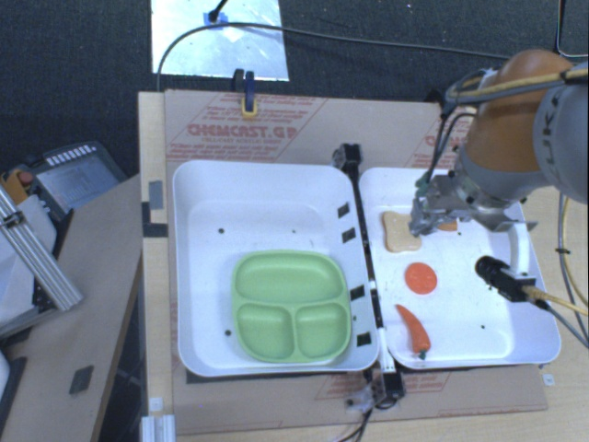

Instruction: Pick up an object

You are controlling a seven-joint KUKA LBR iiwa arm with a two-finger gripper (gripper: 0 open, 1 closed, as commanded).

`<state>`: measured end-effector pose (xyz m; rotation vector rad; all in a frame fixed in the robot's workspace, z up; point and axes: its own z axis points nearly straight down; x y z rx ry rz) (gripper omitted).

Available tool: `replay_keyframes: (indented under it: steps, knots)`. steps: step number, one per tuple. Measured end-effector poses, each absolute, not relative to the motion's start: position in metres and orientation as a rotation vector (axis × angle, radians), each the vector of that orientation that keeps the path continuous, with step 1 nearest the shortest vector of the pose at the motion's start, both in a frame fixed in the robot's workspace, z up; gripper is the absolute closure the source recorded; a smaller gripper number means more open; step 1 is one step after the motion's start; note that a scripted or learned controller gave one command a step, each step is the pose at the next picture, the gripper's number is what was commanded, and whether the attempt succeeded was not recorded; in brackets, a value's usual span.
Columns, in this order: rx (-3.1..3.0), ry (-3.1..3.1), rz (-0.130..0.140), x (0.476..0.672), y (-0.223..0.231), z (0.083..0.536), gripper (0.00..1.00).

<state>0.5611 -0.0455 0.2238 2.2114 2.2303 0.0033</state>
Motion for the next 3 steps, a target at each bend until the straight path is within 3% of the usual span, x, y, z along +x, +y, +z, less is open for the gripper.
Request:
replay_keyframes:
  steps: [3]
  knots:
    - [2.211,2.230,0.005,0.615,0.099,0.218,1.00]
